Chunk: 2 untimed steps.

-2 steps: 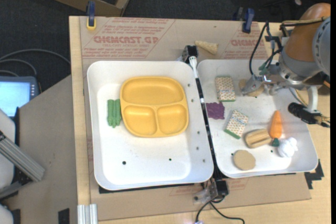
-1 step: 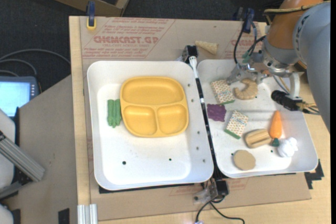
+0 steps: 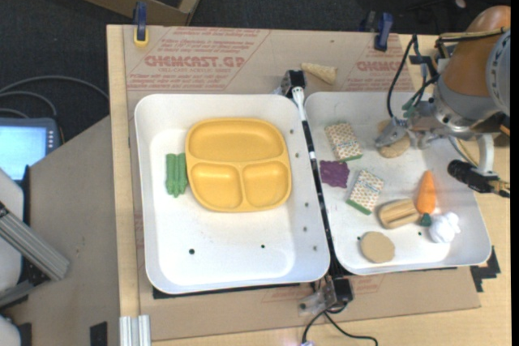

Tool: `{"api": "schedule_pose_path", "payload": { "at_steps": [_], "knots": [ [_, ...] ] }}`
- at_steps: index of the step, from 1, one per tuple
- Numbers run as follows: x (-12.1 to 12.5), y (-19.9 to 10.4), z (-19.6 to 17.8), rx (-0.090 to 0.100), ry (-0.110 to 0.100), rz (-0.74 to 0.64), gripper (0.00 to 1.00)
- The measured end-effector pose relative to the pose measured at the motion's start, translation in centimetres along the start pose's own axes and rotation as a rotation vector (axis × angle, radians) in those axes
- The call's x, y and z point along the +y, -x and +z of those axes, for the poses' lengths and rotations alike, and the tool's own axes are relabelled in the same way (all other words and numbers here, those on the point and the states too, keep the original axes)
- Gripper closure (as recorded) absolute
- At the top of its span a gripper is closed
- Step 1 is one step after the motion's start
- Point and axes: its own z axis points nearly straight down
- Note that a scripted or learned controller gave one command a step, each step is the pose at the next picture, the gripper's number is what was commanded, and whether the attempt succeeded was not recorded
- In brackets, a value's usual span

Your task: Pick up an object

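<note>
My gripper point(image 3: 400, 133) reaches in from the right and hangs low over the back of the right bin point(image 3: 470, 251). Directly under it lies a small tan lump point(image 3: 393, 148), and whether the two touch cannot be made out. Other objects in this bin are two patterned squares point(image 3: 344, 140) point(image 3: 366, 190), a purple piece point(image 3: 333, 172), a tan bread roll point(image 3: 396, 212), an orange carrot point(image 3: 426, 193), a white object point(image 3: 443, 228) and a round tan cookie point(image 3: 377, 246). In the left bin point(image 3: 154, 174) sit a yellow divided plate point(image 3: 238, 163) and a green piece point(image 3: 175, 173).
A tan wedge point(image 3: 319, 74) lies on the bench behind the bins. Blue clamps point(image 3: 141, 22) point(image 3: 382, 30) stand at the bench's back edge. Cables and a black part point(image 3: 474, 174) hang off the arm over the right bin's right side.
</note>
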Motion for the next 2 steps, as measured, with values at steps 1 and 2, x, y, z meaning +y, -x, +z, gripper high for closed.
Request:
{"api": "schedule_pose_path", "payload": {
  "at_steps": [1,2],
  "knots": [
    [3.6,1.5,0.1,0.022,-0.018,-0.005,0.00],
    [3.7,1.8,-1.0,0.004,0.002,-0.008,1.00]
  ]
}}
